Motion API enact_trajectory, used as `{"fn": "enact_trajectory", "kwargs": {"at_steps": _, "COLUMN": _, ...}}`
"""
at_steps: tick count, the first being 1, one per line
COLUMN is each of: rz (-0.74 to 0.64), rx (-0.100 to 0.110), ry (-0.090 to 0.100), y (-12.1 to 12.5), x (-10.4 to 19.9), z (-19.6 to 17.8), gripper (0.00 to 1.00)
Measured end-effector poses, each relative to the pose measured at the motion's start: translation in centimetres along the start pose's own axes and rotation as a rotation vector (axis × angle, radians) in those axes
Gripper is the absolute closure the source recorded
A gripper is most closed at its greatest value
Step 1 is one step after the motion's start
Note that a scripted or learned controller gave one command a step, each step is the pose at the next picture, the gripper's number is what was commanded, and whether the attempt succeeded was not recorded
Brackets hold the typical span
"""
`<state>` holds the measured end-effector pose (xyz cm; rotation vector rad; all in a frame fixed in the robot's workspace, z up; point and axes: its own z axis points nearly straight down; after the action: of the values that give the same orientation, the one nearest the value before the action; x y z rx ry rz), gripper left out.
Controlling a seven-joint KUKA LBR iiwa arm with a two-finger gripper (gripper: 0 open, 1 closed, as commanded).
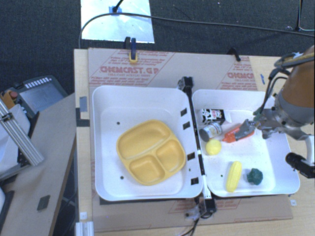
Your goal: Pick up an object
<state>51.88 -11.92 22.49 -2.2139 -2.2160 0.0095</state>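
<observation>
The right bin [275,181] holds several small items: a black-and-white carton [212,115], a small silver can [211,130], a yellow ball [213,147], a long yellow piece [233,175], a dark green lump [254,176] and an orange-red item [235,134]. The arm comes in from the right, and my gripper [253,125] hangs low over the right bin, right at the orange-red item's right end. Whether it touches or holds that item is hidden by the wrist.
A yellow divided plate [150,151] lies in the left bin [106,132]. A black divider [193,136] runs between the two bins. A black part of the arm [299,163] juts over the right bin's right rim.
</observation>
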Motion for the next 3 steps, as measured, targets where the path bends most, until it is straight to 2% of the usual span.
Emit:
{"fn": "enact_trajectory", "kwargs": {"at_steps": 1, "rz": -0.003, "rx": -0.012, "ry": -0.002, "y": 0.2, "x": 0.0, "z": -0.6, "gripper": 0.0}}
{"fn": "enact_trajectory", "kwargs": {"at_steps": 2, "rz": -0.001, "rx": -0.008, "ry": -0.001, "y": 0.8, "x": 0.6, "z": 5.4, "gripper": 0.0}}
{"fn": "enact_trajectory", "kwargs": {"at_steps": 3, "rz": 0.0, "rx": -0.01, "ry": -0.002, "y": 1.7, "x": 0.9, "z": 9.9, "gripper": 0.0}}
